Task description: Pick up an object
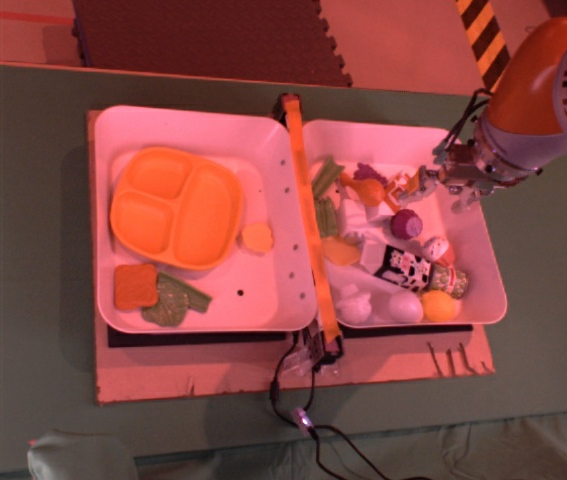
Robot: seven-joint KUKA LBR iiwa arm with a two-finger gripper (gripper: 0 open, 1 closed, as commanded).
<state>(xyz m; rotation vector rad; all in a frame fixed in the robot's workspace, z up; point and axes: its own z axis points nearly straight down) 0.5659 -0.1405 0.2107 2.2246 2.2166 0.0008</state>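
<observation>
The right bin [483, 238] holds several toy foods: green stalks [325, 180], an orange carrot-like piece [369, 192], a purple ball [406, 224], a black-and-white patterned carton [403, 266], a white egg [403, 308] and a yellow fruit [441, 308]. My gripper [418, 184] hangs low over the upper middle of this bin, just right of the orange piece and above the purple ball. The grey wrist [488, 158] behind it reaches in from the right. From this angle I see nothing clearly held.
The left bin [113, 128] holds an orange divided plate [176, 206], a small yellow piece [256, 236], an orange block [135, 286] and a green leaf shape [173, 303]. An orange strap [308, 218] runs along the divide between the bins. Cables [303, 408] trail off the front.
</observation>
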